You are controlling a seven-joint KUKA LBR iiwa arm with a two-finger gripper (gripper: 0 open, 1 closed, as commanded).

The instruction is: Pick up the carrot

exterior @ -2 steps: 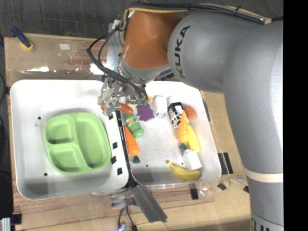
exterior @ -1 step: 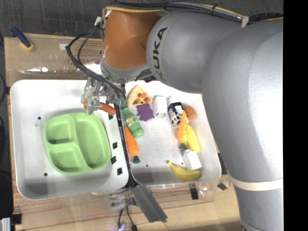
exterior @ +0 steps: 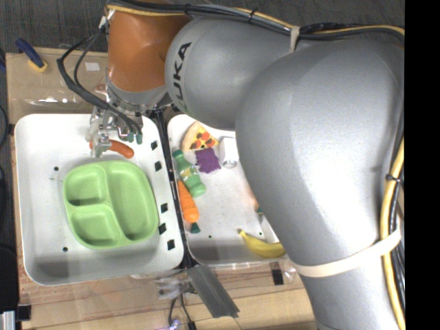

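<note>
Over the left white plastic bin, the metal two-finger gripper hung near the far wall, beside a small orange-red sausage-shaped toy and above a green divided plate. Whether it was open could not be told. An orange carrot lay in the right bin, against the left wall, beside a green bottle.
</note>
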